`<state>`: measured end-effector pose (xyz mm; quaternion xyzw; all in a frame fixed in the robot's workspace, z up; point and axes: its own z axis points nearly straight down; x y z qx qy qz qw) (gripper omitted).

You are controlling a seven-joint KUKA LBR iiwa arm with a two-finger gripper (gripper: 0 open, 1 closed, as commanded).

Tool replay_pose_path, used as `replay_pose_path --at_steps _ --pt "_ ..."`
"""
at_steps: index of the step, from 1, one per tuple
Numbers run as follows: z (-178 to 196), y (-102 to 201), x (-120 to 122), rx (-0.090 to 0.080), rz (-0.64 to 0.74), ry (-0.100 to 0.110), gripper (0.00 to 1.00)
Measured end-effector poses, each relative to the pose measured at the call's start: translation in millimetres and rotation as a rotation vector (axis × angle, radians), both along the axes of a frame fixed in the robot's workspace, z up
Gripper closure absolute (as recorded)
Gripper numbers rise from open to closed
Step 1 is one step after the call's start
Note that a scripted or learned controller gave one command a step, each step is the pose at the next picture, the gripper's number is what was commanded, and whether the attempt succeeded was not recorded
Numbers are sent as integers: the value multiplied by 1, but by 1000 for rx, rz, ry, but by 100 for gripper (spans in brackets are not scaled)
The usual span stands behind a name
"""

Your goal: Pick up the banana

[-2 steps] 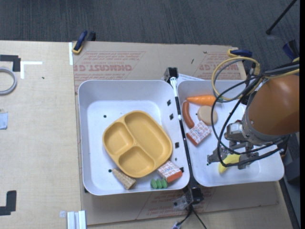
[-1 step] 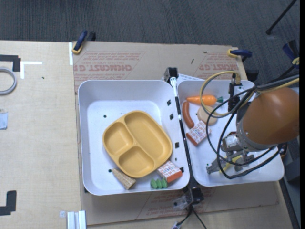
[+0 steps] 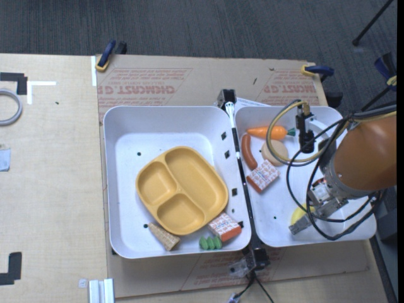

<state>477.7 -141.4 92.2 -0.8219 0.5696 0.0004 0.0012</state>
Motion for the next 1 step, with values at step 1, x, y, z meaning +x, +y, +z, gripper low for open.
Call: replay_pose_path --at_steps 1 --pt "86 -51 84 1 -60 -2 0"
